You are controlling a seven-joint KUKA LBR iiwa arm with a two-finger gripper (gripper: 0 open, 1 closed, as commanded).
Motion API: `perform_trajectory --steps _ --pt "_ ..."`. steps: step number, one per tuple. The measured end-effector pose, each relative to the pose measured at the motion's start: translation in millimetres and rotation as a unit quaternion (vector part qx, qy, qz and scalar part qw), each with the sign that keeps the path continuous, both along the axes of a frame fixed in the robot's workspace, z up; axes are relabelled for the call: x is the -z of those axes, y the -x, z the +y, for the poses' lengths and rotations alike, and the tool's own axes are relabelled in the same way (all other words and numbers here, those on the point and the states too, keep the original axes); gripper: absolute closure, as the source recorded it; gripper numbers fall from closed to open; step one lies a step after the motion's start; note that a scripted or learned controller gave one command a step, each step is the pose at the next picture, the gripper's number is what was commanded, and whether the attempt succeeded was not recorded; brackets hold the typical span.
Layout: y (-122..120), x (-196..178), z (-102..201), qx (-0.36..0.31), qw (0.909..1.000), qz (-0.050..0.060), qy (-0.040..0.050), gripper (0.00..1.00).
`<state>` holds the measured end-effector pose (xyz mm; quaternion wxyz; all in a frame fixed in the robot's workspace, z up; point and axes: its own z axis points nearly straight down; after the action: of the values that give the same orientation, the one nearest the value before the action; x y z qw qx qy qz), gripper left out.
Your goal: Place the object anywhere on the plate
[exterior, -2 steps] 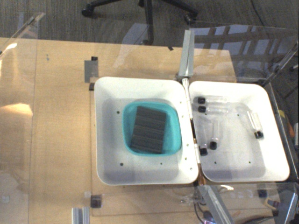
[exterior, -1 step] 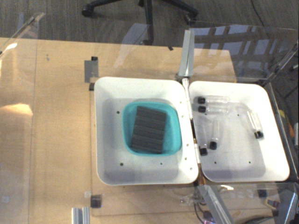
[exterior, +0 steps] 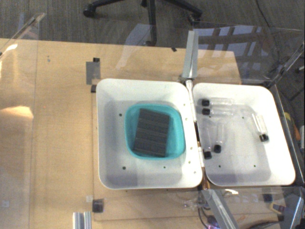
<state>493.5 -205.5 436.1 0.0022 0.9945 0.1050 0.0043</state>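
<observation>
A dark ridged block (exterior: pixel 152 132) lies on the teal plate (exterior: pixel 178 128) (left bin (exterior: pixel 109 142)); jaws' state can't be told.

bench (exterior: pixel 52 142): light wood | on it: 2 white bins, left bin (exterior: pixel 107 142) touching right bin (exterior: pixel 281 142)

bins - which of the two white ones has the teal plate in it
The left bin. It holds the teal plate with a dark ridged block on it; the right bin holds clear tubes with black caps.
</observation>
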Motion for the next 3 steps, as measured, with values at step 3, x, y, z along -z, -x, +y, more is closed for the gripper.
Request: perform_trajectory --steps 3 --pt "4.6 0.1 -0.4 0.001 1.0 0.0 0.0012 0.0"
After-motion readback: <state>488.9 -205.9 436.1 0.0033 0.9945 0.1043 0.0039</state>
